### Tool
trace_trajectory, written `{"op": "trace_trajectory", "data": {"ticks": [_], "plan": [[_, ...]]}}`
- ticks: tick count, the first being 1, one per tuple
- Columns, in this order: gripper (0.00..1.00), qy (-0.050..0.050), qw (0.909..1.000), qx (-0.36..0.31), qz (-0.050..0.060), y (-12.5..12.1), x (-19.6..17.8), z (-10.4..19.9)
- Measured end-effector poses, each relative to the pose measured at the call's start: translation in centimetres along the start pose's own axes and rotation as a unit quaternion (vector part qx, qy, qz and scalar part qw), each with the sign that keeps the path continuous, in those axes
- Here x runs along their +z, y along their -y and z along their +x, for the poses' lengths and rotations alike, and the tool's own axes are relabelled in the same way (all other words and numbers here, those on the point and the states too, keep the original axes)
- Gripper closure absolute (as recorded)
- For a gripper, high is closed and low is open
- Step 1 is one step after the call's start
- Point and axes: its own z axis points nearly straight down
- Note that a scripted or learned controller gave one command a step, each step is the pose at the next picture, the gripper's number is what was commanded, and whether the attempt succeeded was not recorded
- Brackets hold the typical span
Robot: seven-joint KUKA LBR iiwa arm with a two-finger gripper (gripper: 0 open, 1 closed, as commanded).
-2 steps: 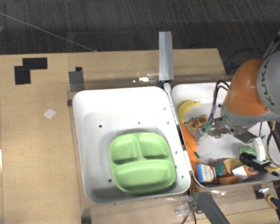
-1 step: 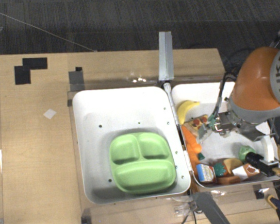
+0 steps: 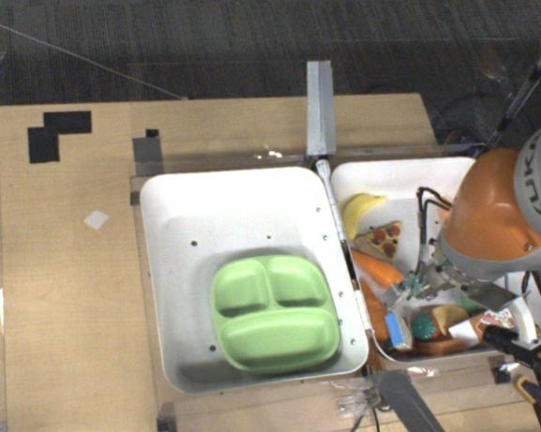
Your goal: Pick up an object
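low over the right bin (image 3: 408, 172), gripper (image 3: 414, 288) down among carrot (image 3: 381, 270), pizza slice (image 3: 382, 239) and banana (image 3: 362, 209); fingers too hidden to tell. probably the reaching step, nothing seen held. next: settle on one toy, close, lift straight. crowded near the divider wall; open room above the left bin (image 3: 176, 266) holding a green tray (image 3: 275, 311).

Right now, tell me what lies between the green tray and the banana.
In the camera view: bare white bin floor beside the green tray, then the divider wall between the bins, then the banana.
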Motion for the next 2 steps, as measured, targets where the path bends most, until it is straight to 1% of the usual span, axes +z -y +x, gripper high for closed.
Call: {"op": "trace_trajectory", "data": {"ticks": [1,2], "plan": [[0.0,0.0,0.9998,-0.018,-0.003,-0.42,0.34,-0.53],[0.0,0.0,0.9988,-0.049,-0.004,-0.95,0.36,-0.84]]}}
